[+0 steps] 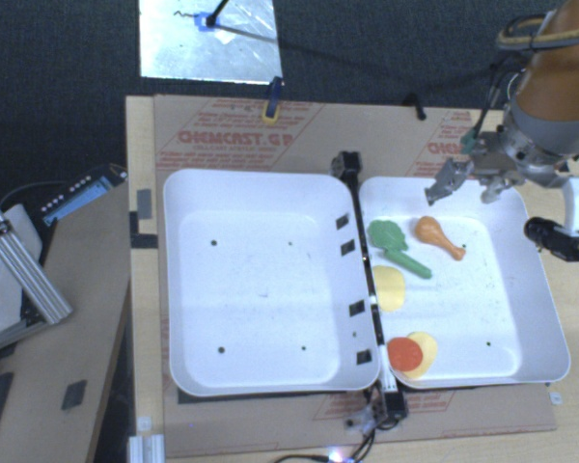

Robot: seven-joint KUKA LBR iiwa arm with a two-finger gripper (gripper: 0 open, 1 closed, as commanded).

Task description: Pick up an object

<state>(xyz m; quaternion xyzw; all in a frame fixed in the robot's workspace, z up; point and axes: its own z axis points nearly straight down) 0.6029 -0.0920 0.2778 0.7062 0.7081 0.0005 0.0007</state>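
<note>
gripper [468, 185] hovers over right bin [531, 287] top edge, fingers spread, holding nothing. orange toy [437, 236] lies just below it in the bin, green toy [398, 246] beside, apart from fingers.

Even overhead light washes my white bins [261, 287] bright; foil sheet [210, 27] glares, shadows stay soft, and everything looks slightly blurred.
</note>
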